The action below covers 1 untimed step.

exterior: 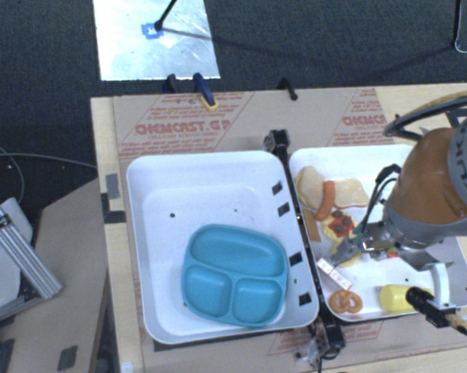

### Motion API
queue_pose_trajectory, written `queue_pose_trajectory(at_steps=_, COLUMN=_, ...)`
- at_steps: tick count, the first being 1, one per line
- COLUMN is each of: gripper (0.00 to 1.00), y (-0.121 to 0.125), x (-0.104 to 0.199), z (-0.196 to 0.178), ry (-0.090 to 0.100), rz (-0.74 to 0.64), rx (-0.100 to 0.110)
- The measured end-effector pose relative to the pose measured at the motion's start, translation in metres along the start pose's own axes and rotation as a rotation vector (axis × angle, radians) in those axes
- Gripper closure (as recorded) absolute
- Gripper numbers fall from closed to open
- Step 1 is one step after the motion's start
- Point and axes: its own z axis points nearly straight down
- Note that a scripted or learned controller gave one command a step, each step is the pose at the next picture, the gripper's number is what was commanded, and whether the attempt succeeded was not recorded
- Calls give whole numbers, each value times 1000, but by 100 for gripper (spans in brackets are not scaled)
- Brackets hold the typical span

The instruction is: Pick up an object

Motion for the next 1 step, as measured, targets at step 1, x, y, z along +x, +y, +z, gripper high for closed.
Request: queue_pose_trajectory(at_steps=1, gripper=0, y=0, x=2, z=10, ry=-9, rz=6, rx=-13)
